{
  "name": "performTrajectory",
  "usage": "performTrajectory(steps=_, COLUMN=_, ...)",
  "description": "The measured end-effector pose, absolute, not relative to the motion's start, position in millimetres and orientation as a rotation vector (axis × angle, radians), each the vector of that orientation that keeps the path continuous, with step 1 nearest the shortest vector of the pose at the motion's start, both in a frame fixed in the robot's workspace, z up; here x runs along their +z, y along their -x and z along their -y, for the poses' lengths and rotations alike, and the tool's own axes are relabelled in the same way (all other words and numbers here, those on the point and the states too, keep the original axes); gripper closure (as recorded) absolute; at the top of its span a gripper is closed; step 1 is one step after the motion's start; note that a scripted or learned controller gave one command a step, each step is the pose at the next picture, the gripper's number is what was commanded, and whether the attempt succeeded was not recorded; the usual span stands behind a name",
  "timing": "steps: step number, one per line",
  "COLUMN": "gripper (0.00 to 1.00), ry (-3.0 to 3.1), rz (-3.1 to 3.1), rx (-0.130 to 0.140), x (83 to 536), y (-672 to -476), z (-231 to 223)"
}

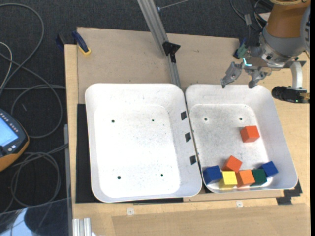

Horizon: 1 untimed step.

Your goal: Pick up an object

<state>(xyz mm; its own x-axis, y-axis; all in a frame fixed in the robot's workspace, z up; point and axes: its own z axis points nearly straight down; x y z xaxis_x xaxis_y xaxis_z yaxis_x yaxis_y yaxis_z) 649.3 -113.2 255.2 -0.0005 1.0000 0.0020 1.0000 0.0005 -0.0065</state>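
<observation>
seven blocks (pixel 239 172) in the right bin (pixel 280 132), well below the open, empty gripper (pixel 240 80)

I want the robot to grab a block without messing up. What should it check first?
1. Pincer open: ok, fingers spread.
2. Pincer holding nothing: ok.
3. Pincer over a block: not ok, it hangs at the right bin's far rim.
4. Easy target: ok, the lone orange block stands apart.
5. Other blocks roomy: not ok, packed in the near corner.
</observation>
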Motion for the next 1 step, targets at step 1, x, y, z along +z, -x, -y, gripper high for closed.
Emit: performTrajectory(steps=1, gripper=0.00, ry=2.219, rz=2.222, rx=0.000, x=258.3, y=-650.1, z=113.2)
